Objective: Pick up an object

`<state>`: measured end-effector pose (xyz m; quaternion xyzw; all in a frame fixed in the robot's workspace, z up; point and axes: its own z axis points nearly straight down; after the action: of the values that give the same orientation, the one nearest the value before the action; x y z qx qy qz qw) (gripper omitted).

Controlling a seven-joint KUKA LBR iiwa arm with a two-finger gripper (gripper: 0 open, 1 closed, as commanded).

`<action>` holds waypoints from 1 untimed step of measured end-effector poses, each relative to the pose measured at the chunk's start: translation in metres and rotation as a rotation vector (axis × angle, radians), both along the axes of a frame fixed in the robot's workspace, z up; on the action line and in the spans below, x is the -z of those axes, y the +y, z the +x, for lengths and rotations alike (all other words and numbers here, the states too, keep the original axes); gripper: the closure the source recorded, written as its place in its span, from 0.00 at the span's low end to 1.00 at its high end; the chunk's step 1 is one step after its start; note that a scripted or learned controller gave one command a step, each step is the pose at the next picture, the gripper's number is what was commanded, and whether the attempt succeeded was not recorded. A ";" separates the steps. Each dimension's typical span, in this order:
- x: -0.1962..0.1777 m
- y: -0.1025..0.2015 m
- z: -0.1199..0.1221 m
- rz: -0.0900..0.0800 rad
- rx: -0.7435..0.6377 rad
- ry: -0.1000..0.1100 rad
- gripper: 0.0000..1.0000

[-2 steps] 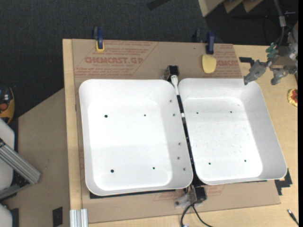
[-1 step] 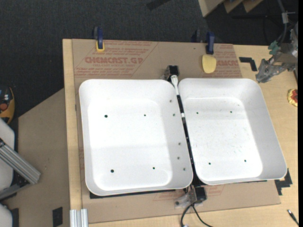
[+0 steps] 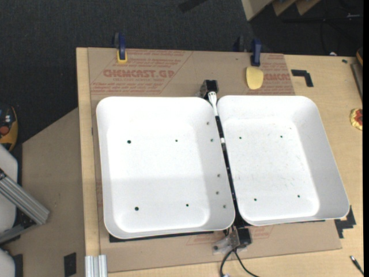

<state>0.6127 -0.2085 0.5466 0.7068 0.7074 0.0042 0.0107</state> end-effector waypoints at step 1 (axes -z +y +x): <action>0.185 0.002 0.053 0.015 -0.001 0.037 1.00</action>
<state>0.6661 -0.2063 0.3617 0.7063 0.7079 -0.0036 -0.0074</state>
